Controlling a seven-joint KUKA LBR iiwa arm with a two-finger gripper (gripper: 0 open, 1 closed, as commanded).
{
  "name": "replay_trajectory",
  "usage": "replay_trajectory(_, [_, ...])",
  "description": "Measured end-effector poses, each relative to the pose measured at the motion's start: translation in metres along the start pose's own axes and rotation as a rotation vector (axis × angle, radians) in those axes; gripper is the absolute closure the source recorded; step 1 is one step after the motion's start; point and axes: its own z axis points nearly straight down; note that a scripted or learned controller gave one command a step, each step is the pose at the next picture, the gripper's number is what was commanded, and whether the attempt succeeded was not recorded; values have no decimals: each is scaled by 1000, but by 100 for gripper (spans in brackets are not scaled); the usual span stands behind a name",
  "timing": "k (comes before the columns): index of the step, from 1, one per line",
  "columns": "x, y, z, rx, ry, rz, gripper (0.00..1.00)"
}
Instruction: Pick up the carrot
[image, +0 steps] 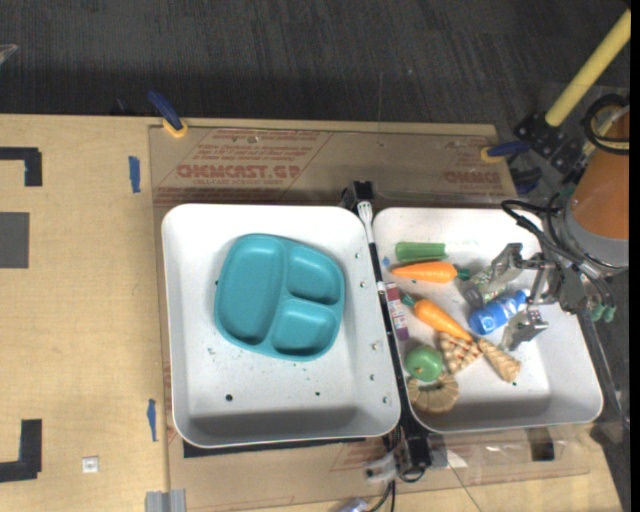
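Note:
Two orange carrots lie in the right bin (570, 395). One carrot (427, 271) lies level near the bin's far left, just below a green stick-shaped toy (420, 250). The other carrot (441, 318) lies slanted toward the middle. My gripper (516, 296) hangs low over the right half of this bin, to the right of both carrots and apart from them. It is open, with one finger (505, 263) toward the back and the other (528, 328) toward the front. A blue toy (495, 316) sits right by the gap between them.
The left bin (190, 380) holds a teal divided plate (278, 296). Beside the carrots lie a green apple (423, 363), brown cone-shaped toys (480, 352) and a round tan item (436, 396). Cables and a yellow pole (590, 65) stand at the far right.

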Motion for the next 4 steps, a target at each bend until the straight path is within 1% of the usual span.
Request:
replay_trajectory(1, [-9,21,107,7,-22,-28,0])
replay_trajectory(2, [-5,26,116,13,-35,36,0])
replay_trajectory(3, [-12,29,120,7,-20,232,0])
replay_trajectory(4, [-93,21,122,2,7,660,0])
